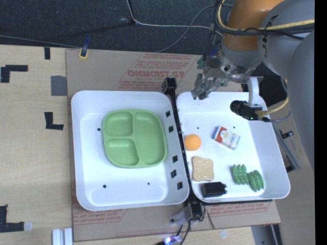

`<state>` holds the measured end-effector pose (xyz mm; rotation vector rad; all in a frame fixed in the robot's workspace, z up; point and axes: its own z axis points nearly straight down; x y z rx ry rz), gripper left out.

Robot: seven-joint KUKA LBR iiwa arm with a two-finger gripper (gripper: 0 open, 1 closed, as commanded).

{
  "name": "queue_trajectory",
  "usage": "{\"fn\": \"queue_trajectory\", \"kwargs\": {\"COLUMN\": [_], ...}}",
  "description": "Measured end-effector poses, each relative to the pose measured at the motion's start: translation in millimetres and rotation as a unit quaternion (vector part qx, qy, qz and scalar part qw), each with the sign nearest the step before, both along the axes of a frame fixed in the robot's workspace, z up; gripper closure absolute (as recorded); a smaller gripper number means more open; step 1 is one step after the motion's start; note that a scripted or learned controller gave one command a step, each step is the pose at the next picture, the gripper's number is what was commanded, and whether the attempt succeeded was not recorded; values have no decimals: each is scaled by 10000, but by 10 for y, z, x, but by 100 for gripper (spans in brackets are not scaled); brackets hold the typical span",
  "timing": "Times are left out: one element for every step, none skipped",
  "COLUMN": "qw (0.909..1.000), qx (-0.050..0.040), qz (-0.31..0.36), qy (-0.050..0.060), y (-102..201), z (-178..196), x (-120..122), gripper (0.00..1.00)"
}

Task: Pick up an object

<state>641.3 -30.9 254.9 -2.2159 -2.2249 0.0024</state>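
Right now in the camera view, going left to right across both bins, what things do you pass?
Green divided plate → orange ball → toast slice → small red-and-white carton → green pods.

Even, fairly bright light, soft faint shadows, mild glare on the white bins [82, 137], slightly soft focus.

A robotics lab: bench [30, 137] with white bins [84, 111], loose cables [153, 23].

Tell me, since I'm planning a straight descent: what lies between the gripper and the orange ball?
Nothing. In the camera view, bare white bin floor separates the gripper from the orange ball.
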Motion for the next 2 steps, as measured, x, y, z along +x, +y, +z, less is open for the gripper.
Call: {"fn": "queue_trajectory", "kwargs": {"qw": [10000, 10000], "qx": [-4, 1], "qz": [-2, 7], "qy": [3, 7], "y": [466, 986], "z": [-153, -305], "x": [-73, -82], "gripper": [100, 100]}}
